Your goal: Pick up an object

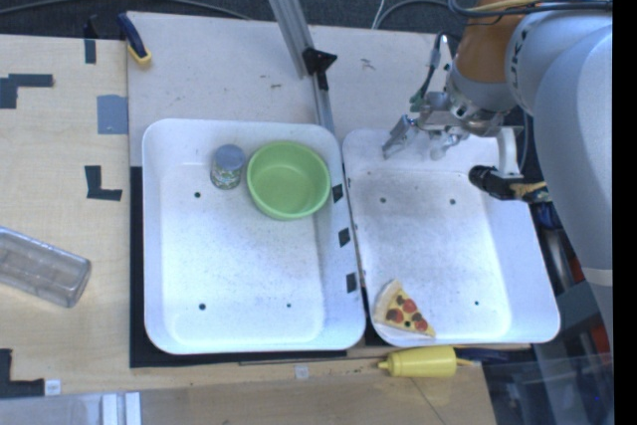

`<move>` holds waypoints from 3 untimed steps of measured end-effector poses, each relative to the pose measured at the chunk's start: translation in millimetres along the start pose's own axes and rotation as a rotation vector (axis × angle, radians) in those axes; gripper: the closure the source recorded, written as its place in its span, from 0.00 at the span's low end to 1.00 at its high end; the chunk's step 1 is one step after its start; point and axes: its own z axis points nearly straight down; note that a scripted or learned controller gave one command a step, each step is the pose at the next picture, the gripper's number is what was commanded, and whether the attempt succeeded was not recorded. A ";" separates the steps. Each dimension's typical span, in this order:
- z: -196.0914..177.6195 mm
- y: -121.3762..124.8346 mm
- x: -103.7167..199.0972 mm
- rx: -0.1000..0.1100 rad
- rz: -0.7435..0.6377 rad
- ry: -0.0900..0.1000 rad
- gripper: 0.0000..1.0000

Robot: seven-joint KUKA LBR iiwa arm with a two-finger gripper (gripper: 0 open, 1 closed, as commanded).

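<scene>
Gripper [422, 142] with 2 fingers parted, gripping nothing, hovers over right bin [518, 244] far edge; flat rubbery toy pizza slice [402, 310] (light, floppy) lies near-left corner, pinch across crust edge.

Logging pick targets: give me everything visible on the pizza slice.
The pizza slice looks like a flat toy wedge, tan-yellow with red round toppings. It lies flat in the right bin, at the near left corner, against the bin's rim by the divide between the bins. Nothing else touches it; the gripper is far off.
</scene>
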 end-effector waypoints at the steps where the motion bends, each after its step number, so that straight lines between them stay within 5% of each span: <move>1: 47.8 -0.9 -1.4 0.005 0.001 -0.002 0.00; 2: 37.6 -0.8 0.8 0.005 -0.001 0.000 1.00; 3: -6.0 -0.5 6.0 -0.011 -0.001 0.001 1.00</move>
